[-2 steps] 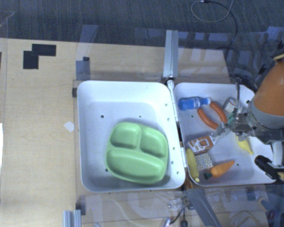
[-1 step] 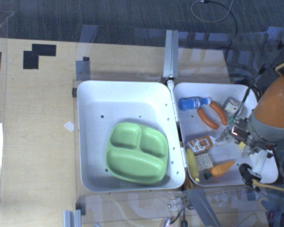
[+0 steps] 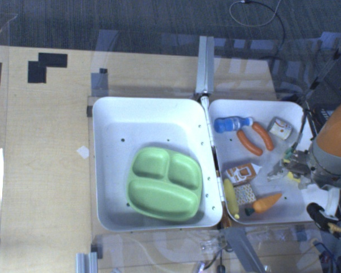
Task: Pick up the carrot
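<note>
The carrot (image 3: pixel 267 202) is seen lying near the right bin's (image 3: pixel 295 218) near wall; the pincer (image 3: pixel 285 168) is poised just beyond, its state untellable.

No legible text — none anywhere.

arm: comes in from the right, orange band showing at the frame edge, wrist angled down and left
gripper (image 3: pixel 285 168): low, at the arm's left end, metal fingers too blurry to read
</note>
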`<state>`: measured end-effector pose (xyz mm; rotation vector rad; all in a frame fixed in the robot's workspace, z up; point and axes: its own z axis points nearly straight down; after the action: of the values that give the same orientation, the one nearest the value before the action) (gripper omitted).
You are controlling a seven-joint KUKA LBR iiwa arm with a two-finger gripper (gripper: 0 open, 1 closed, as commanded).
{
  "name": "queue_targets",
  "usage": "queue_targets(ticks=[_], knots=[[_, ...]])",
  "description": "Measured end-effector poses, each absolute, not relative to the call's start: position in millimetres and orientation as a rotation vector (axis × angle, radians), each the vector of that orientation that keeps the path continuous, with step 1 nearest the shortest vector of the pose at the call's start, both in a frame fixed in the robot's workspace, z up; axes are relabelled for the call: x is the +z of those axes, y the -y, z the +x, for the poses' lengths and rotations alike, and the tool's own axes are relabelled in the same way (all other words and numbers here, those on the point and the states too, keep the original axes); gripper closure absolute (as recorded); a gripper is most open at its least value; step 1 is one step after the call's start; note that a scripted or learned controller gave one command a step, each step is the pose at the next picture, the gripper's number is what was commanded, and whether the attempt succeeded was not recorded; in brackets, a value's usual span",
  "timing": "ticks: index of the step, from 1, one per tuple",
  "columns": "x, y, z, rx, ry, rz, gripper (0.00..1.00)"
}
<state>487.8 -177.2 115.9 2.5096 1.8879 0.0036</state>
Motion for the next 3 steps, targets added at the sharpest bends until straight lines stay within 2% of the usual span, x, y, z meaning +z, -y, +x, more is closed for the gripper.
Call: queue_targets(ticks=[1, 2, 3], knots=[[89.3, 109.3, 490.4, 0.015, -1.542, 2.728, 0.0], [89.1, 105.1, 507.2, 0.012, -1.43, 2.792, 0.0], [100.9, 104.0, 510.2, 0.022, -1.438, 2.785, 1.0]])
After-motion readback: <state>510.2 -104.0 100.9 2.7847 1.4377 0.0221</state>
